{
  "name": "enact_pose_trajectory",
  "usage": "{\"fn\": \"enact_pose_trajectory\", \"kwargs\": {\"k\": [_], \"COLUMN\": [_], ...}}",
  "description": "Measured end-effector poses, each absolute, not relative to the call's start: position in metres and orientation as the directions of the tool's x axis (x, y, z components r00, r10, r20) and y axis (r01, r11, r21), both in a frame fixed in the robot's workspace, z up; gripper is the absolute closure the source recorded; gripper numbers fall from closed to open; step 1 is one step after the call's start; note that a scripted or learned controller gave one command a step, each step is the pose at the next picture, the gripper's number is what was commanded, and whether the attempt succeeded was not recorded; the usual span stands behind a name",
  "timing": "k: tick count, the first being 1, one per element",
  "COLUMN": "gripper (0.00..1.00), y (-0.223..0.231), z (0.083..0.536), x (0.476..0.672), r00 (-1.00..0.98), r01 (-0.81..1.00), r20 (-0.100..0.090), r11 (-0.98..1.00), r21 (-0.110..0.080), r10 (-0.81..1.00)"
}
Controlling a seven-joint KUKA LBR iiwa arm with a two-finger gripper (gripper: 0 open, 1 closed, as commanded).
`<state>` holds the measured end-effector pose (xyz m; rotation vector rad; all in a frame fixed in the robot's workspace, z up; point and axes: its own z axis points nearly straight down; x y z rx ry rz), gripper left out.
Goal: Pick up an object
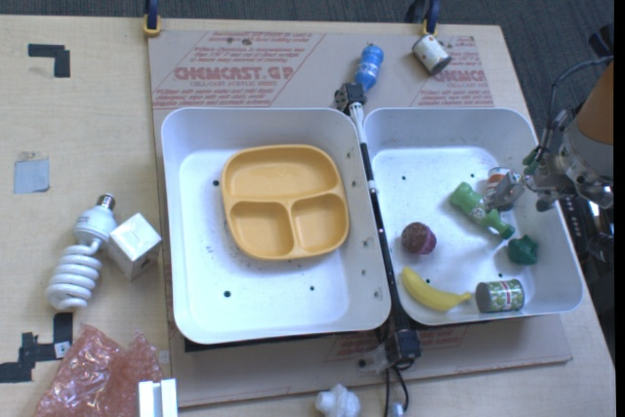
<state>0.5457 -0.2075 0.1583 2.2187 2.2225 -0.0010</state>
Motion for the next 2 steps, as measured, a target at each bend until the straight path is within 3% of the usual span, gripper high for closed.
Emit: {"fn": "enact_pose_trajectory", "kwargs": {"k": [1, 2], "gripper": [1.0, 0.0], "y": [-0.2078, -0.2077], "z": [0.1681, 0.168], "x": [0.5464, 0.5464], "r00": [-0.003, -0.003], "r01": [1.0, 1.0], "r20": [-0.003, -0.003], "r11": [0.003, 0.003], "r21": [0.001, 0.001], "r10": [1.0, 1.0]}}
